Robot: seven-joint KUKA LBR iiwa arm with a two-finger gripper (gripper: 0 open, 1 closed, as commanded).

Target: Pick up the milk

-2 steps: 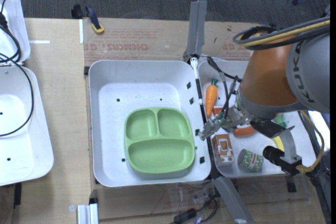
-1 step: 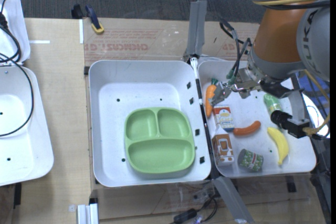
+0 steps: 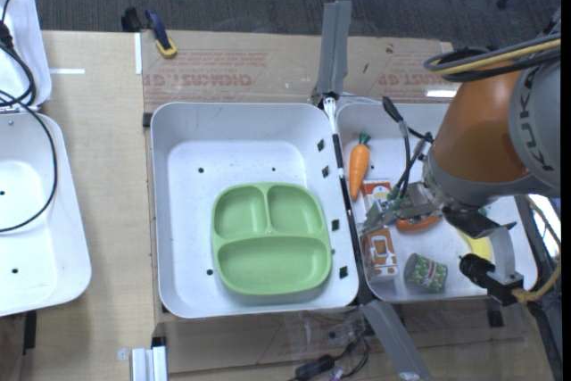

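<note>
The milk carton (image 3: pixel 380 252), white with orange and red print, lies in the right bin (image 3: pixel 393 288) along its left wall. My gripper (image 3: pixel 387 211) is low in that bin, over the carton's middle, and hides part of it. The orange-banded wrist (image 3: pixel 477 138) covers the bin's right half. Whether the gripper touches the carton is unclear from this angle.
An orange carrot (image 3: pixel 358 167) lies at the back of the right bin, and a green can (image 3: pixel 426 273) at its front. A red-orange object (image 3: pixel 417 223) and a yellow one (image 3: pixel 480 246) sit under the arm. The left bin (image 3: pixel 178 192) holds a green divided plate (image 3: pixel 269 238).
</note>
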